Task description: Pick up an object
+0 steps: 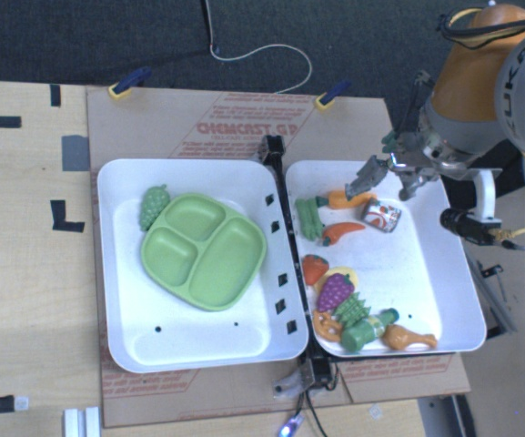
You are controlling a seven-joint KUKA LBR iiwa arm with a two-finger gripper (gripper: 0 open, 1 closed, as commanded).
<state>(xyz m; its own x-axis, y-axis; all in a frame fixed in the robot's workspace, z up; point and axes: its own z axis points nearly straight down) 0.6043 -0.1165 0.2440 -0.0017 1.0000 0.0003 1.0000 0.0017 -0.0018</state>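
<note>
Toy food pile [353, 312] at right bin [444, 280] near edge, gripper [389, 178] above far side, fingers spread wide, holding nothing, small can [382, 216] just below.

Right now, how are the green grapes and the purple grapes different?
The green grapes lie in the left bin, beside the green plate; the purple grapes lie in the right bin. The green grapes have only the plate for a neighbour, while the purple grapes sit crowded among other toy foods. Both are small bumpy bunches.
</note>
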